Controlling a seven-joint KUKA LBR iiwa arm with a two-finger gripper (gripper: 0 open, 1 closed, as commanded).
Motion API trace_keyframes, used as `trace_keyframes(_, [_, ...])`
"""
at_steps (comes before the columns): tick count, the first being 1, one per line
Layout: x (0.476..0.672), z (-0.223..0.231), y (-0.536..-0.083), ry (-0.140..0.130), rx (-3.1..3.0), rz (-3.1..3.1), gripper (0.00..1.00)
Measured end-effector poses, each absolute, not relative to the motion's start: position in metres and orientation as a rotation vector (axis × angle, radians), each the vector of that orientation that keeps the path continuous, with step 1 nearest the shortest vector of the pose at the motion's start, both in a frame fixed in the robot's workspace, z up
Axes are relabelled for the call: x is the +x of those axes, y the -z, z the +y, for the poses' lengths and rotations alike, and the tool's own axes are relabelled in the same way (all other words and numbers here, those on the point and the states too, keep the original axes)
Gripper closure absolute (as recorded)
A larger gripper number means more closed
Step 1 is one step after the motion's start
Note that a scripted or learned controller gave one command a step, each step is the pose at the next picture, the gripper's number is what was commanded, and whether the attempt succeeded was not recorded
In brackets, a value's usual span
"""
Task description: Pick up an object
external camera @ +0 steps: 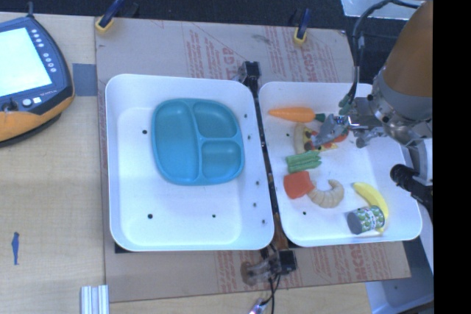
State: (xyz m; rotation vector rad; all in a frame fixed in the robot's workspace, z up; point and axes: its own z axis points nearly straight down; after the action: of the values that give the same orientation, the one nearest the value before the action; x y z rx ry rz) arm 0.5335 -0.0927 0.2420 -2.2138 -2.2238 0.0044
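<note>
Gripper [329,130] low in the right bin [403,232], among toy food.
Finger state impossible to tell; carrot [291,114] just beside.

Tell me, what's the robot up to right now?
Pincer low in right bin, among the toy food. Carrot just beside it. Nothing seen held.

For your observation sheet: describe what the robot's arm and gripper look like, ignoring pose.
The arm has a rounded orange-brown section above a grey metallic wrist. Black cables loop beside it. The gripper is small, dark and metallic, with hints of red and blue near its tip.
</note>
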Motion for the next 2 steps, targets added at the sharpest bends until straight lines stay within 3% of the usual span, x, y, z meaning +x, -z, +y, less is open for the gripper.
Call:
trace_keyframes(1, [0.564,-0.125,-0.093,-0.002,-2.216,-2.227,0.0])
trace_keyframes(2, [0.623,-0.118,-0.092,-0.003,-2.216,-2.225,0.0])
